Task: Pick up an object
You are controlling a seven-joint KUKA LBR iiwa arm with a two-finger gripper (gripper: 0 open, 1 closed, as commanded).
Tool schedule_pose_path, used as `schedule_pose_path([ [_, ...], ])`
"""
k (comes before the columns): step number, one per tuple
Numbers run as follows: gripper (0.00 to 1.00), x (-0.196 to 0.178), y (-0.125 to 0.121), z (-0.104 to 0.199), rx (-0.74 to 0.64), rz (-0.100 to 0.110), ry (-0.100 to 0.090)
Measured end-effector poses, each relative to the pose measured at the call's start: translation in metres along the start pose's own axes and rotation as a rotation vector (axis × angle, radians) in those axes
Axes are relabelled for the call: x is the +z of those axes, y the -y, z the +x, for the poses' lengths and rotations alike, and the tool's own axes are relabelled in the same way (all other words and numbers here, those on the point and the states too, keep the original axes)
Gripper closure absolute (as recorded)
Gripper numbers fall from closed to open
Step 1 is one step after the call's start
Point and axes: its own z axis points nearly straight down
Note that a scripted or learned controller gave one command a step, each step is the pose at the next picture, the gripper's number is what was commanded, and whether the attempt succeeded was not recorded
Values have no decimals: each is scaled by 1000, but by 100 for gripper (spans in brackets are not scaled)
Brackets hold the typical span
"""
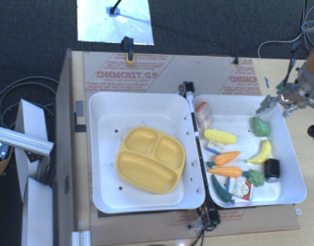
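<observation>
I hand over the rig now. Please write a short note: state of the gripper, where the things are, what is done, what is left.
Gripper: above the right bin's far edge, near the green lump; it holds nothing that I can see.
Things: corn, two carrots, banana, broccoli and black block all lie in the right bin. The yellow tray lies in the left bin.
Done: nothing picked yet.
Left: grasp one object and lift it.

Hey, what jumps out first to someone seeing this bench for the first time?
The big yellow divided tray sits alone in the left bin. The right bin is crowded with toy food: corn, carrots, a banana. The gripper hovers over that bin's far right corner.
</observation>
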Motion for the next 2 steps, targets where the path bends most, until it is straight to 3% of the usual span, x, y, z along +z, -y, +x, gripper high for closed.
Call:
schedule_pose_path([
  [1,0,92,-20,-10,-1,5,-1],
  [2,0,143,16,-10,2,5,-1],
])
